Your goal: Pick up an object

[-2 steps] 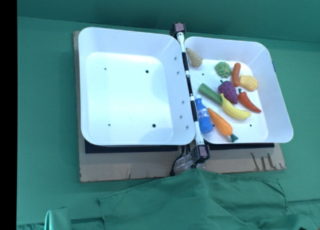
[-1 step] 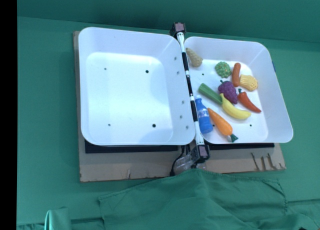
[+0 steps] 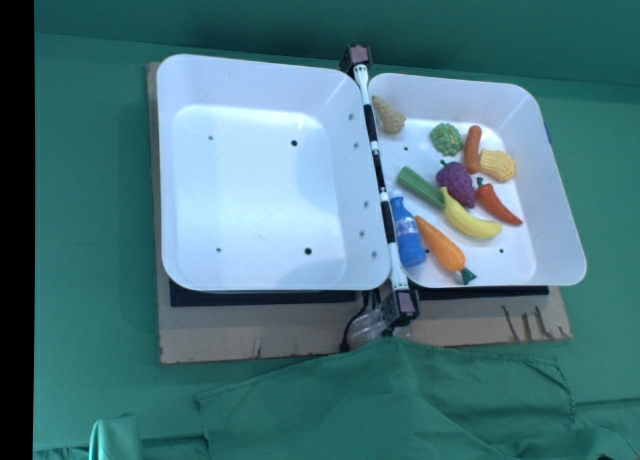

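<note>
Nearest, crumpled green cloth (image 3: 400, 398) over the worktop's (image 3: 90, 198) front edge, below the right bin (image 3: 560, 243). Inside that bin, from front to back: blue bottle (image 3: 406, 233) and orange carrot (image 3: 440, 246), banana (image 3: 468, 220), red chili (image 3: 495, 203), purple grapes (image 3: 456, 183), corn (image 3: 497, 164), broccoli (image 3: 445, 137). Left of that bin, touching, left bin (image 3: 260, 78). Gripper state: cannot tell.

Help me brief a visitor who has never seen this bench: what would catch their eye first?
The bright heap of toy food in the right bin: a yellow banana, purple grapes, an orange carrot and a blue bottle lying against the bin's left wall. Next, the left bin, a broad white expanse beside it. Both sit on brown cardboard over green cloth.
</note>
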Controlling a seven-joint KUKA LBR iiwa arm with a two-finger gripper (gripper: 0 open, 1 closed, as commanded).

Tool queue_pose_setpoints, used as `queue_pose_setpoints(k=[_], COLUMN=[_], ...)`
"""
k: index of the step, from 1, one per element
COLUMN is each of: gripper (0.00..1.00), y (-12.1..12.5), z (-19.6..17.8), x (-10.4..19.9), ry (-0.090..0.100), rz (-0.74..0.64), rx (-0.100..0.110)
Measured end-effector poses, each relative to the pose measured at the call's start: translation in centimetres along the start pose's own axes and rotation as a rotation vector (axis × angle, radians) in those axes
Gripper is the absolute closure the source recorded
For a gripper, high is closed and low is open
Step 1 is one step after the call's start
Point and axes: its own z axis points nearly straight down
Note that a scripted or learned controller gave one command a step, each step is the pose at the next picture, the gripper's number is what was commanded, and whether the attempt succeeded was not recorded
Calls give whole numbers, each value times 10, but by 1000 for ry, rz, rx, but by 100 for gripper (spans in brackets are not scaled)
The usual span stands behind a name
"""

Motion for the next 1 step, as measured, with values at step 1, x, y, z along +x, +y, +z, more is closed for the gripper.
queue_pose_setpoints(k=[1], gripper=[100], y=[0], z=[-15], x=[-1], ry=[-5], rz=[3], rx=[-8])
